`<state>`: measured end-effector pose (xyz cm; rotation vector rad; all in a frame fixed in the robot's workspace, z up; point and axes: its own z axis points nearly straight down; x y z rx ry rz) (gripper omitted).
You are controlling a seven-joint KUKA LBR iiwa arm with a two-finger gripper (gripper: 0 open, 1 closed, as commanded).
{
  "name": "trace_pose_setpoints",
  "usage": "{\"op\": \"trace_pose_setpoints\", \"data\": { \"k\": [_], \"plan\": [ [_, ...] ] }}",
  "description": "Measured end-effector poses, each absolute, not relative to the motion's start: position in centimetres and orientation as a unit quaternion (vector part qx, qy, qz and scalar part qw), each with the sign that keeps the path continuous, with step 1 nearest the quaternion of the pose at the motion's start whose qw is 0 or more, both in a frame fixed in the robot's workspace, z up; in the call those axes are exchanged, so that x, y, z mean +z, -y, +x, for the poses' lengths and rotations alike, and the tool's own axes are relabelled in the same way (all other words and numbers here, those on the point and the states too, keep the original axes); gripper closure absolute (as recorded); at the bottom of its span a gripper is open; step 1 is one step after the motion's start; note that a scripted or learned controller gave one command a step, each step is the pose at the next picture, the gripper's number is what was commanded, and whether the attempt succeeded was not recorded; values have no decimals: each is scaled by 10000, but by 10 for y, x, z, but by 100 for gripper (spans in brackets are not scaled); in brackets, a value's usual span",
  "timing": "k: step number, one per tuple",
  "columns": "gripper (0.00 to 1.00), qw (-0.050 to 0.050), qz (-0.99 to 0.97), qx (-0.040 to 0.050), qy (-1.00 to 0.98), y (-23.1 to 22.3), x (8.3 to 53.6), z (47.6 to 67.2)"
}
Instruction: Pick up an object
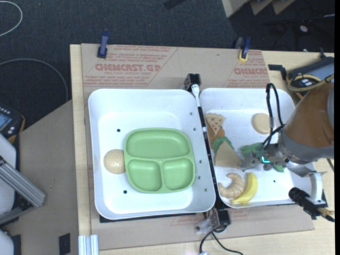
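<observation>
My gripper (254,161) hangs low in the right bin (234,97), reaching in from the right, with a green item (251,149) at its tip. A tan wedge (225,155) lies just left of it, beside a green piece (219,142). A croissant (232,186) and a yellow banana (247,189) lie at the bin's front. A cracker-like slice (214,124) sits at the back left and a round tan cookie (261,122) at the back. The arm's body hides the bin's right part.
The left bin (101,142) holds a green divided tray (159,159) and a beige ball (113,161) against its left side. A black bar (201,122) runs between the bins. Clamps (102,45) sit at the board's back edge.
</observation>
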<state>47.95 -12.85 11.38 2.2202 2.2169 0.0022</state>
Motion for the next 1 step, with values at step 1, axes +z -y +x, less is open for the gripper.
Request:
{"op": "trace_pose_setpoints", "data": {
  "k": [1],
  "plan": [
    [0,54,7086,10,-7056,181,210,480]
  ]
}}
